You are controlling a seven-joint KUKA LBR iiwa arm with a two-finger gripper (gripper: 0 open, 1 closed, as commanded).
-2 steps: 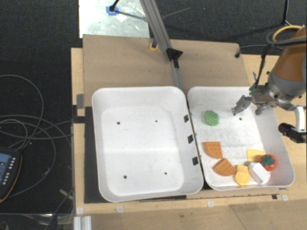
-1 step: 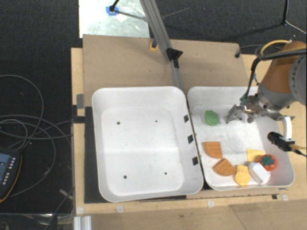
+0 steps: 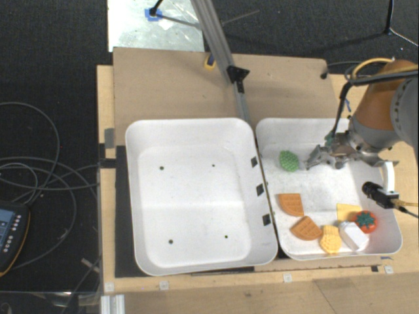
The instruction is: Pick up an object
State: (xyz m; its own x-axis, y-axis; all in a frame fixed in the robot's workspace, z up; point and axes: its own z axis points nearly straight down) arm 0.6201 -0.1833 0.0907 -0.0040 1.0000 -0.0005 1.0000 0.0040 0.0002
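Right bin (image 3: 308, 133) holds all the toy food, likely dumped there as the pick source; left bin (image 3: 196, 195) is the drop side. Green round piece (image 3: 289, 160) sits alone near the bin's middle-left, so it looks the easiest grab. The rest crowd the front: two orange wedges (image 3: 292, 204), a yellow waffle-like piece (image 3: 330, 241), a white block (image 3: 354, 237), a red-and-green piece (image 3: 366, 222). Arm reaches in from the right, wrist bent low over the bin. Gripper (image 3: 322, 157) sits just beside the green piece, fingers spread, pinching nothing.
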